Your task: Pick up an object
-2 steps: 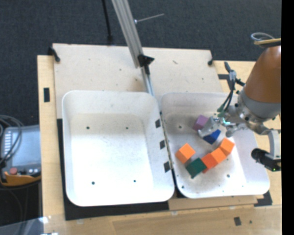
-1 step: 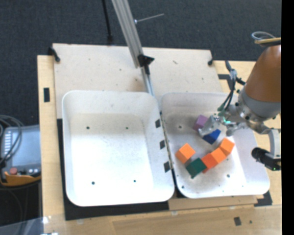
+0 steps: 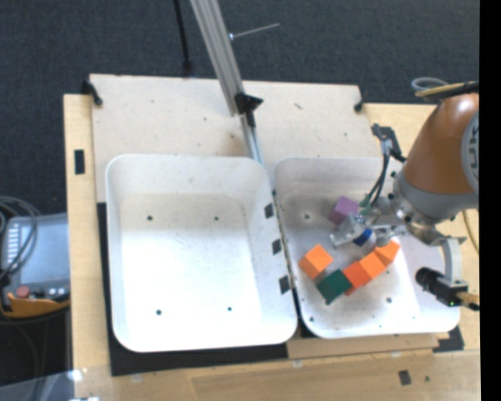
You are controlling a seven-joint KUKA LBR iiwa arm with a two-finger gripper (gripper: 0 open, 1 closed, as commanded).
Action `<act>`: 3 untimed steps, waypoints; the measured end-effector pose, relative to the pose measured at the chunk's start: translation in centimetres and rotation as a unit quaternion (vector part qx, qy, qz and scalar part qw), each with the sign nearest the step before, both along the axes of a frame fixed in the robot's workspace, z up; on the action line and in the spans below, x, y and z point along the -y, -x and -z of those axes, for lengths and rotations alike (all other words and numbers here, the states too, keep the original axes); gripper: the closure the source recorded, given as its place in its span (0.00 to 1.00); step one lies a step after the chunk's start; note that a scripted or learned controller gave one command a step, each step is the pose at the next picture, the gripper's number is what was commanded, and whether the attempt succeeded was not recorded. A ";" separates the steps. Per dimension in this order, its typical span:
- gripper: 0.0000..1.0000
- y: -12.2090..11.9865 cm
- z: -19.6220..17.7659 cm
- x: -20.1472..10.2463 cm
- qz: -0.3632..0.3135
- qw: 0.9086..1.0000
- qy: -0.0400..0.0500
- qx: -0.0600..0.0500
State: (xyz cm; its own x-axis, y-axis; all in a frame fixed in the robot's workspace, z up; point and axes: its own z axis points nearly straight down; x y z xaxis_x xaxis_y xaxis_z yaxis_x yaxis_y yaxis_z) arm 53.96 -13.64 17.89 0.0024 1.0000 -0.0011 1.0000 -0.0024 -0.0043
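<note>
In the right bin, the gripper hangs just below the purple block, apparently over something blue, its grip unreadable, orange blocks nearest beneath

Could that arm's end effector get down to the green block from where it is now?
Probably yes: the green block lies uncovered in the right bin, near the end effector, though an orange block touches it.

The gripper hangs low inside the right bin. One block sits just behind it, another lies to its left, and three more cluster just before it. The left bin lies well to its left.
</note>
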 end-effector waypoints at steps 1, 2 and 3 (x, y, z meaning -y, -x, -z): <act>0.00 -0.3 5.4 1.1 0.000 1.000 0.001 0.001; 0.00 -0.6 5.3 1.0 -0.002 1.000 0.000 0.005; 1.00 -0.6 4.4 1.1 0.003 1.000 -0.001 0.005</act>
